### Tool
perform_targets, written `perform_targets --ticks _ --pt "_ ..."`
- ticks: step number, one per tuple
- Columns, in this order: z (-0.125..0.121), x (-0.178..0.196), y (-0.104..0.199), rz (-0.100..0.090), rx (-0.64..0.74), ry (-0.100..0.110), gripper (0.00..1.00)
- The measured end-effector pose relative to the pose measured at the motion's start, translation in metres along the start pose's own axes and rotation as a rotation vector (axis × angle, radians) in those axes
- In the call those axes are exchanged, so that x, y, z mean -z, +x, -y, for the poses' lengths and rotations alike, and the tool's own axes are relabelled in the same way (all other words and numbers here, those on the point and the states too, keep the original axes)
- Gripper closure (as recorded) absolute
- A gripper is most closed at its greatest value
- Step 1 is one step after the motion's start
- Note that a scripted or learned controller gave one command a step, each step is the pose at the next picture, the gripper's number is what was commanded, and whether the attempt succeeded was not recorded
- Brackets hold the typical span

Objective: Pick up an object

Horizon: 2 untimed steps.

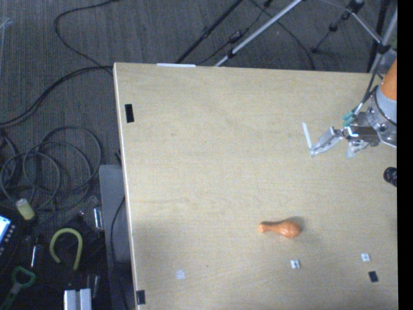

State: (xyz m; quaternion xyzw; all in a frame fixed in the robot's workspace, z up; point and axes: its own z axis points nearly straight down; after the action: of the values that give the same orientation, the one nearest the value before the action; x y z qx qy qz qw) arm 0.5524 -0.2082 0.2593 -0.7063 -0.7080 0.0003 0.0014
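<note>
An orange, pear-shaped object (281, 228) lies on its side on the beige bench top (206, 160), with its narrow end pointing left. My gripper (312, 142) hangs at the right side of the bench, reaching leftward from the grey wrist. It is up-view and slightly right of the orange object, well apart from it. Its two pale fingers (306, 134) are spread open with nothing between them.
Small white and black markers (295, 263) dot the bench near the front right. A black tag (129, 113) sits by the left edge. Beyond that edge the floor holds cables (51, 166) and tools, and tripod legs (277, 15) stand behind the bench.
</note>
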Motion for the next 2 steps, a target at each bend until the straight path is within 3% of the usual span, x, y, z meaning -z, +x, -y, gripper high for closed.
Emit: perform_targets --ticks 1,2 --pt "-0.058 -0.069 -0.015 0.005 0.084 0.0 0.0" --pt "-0.112 -0.175 -0.014 0.005 0.393 -0.001 0.0"
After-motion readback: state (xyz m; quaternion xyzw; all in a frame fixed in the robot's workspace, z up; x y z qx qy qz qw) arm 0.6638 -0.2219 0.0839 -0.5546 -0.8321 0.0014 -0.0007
